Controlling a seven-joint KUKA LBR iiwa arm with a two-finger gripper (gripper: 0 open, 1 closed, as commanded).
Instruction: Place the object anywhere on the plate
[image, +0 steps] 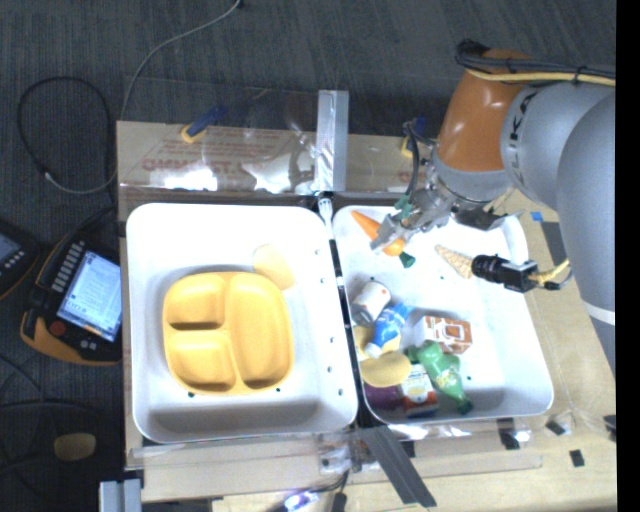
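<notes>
Camera view: near left, the yellow compartment plate (228, 332) lies in the left bin (150, 400). Farther right, over the right bin (530, 370), the gripper (405, 228) hangs with the toy carrot (385, 236) clamped between its fingers, long axis slanting, orange tip toward the plate, green end away.

Little can be read here. The grey arm (575, 130) bears a dark letter, seemingly a "K", just beside its orange band; the rest of the word is cut off by the curve. Faint red print runs across the clear sheet (215, 155) at the bench's far edge, too blurred to read. The handheld screen (90, 295) off the bench's left edge shows illegible lines.
</notes>
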